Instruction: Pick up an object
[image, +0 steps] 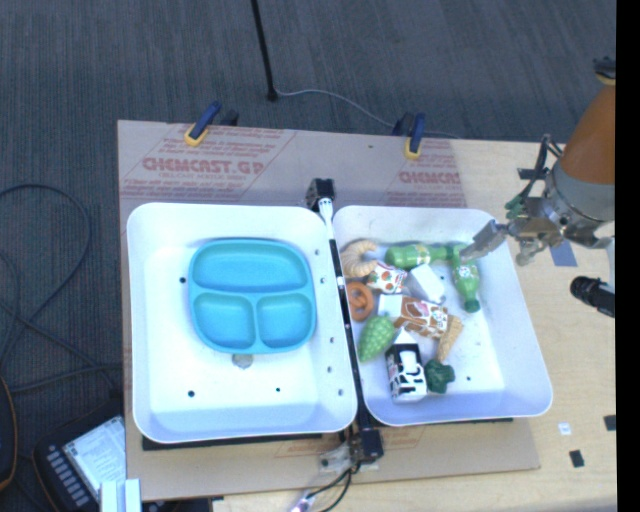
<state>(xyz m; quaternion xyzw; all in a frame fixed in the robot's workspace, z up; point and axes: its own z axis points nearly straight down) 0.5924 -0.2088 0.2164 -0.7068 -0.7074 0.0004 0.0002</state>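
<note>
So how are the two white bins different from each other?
The left bin holds a blue divided tray, while the right bin holds a jumble of small toy foods, like a green bottle and a green grape bunch. The gripper hangs over the right bin, not the left bin. Both are shallow, white and sit side by side.

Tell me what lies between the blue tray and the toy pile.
In the camera view, bare white floor of the left bin, then the two bins' meeting rims, separate the blue tray from the toy pile.
</note>
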